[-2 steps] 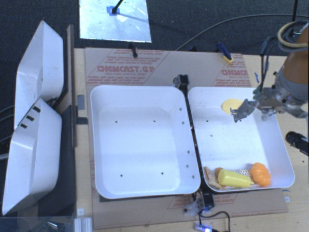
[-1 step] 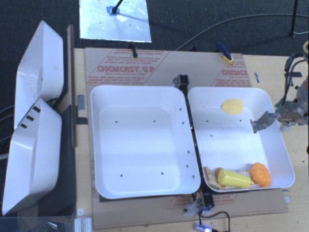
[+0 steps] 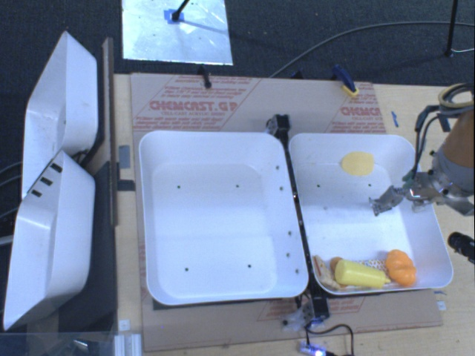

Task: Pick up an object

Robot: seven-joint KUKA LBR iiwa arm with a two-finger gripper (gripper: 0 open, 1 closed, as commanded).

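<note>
gripper (image 3: 384, 203) poking into the right bin (image 3: 326, 154) from the right, honestly can't tell whether it's open or shut, flat yellow disc (image 3: 358, 163) just up past its tip, yellow bottle (image 3: 360, 274) and orange fruit-looking thing (image 3: 401, 267) well below it in the near corner, nothing visibly held

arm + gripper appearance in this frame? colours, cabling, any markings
The arm is bulky and rounded, with grey and tan tones; the frame is too blurred to make out any markings. Grey cable loops arc above and beside the wrist. The gripper is slim grey metal, tapering from a blocky grey body to narrow jaws.
</note>
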